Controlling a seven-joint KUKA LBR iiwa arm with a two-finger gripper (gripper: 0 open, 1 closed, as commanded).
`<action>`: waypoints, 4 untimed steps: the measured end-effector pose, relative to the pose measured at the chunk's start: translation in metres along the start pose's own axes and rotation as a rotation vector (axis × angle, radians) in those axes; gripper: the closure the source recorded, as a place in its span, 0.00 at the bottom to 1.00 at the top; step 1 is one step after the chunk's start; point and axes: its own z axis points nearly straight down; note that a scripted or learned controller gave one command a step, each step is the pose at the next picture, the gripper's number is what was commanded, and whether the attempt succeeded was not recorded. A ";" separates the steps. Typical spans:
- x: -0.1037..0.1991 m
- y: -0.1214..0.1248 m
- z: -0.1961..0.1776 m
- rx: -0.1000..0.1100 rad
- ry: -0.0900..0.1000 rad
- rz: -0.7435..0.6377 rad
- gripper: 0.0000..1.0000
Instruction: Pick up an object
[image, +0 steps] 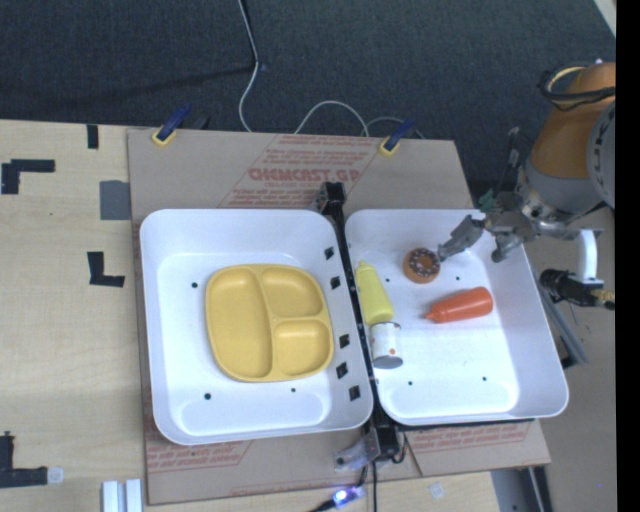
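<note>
From above, the bench carries two white bins side by side. The left bin (170, 250) holds a yellow plate (268, 321) with three compartments, lying flat near the middle and with nothing on it. The right bin (520, 350) holds the things that could be picked: a small brown donut (422, 264) in the upper part, an orange carrot (461, 305) just below and beside it, apparently not touching it, and a yellow bottle (376, 312) with a white cap that lies along the divider between the bins. The arm (575, 130) reaches in from the right, and its gripper (480, 238) hangs over the upper right part of this bin, near the donut and a little to its right. Its two fingers look spread apart, one toward the donut and one toward the bin wall, and nothing is between them, though the view is small here and I am not fully sure. I judge that the gripper is placed so because the donut or the carrot is the nearest target; no object is lifted yet.
</note>
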 end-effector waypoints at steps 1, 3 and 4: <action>0.001 0.003 -0.010 -0.015 -0.003 -0.004 0.00; 0.009 0.003 0.105 -0.016 -0.006 -0.005 0.00; 0.009 0.004 0.091 -0.018 -0.005 -0.006 1.00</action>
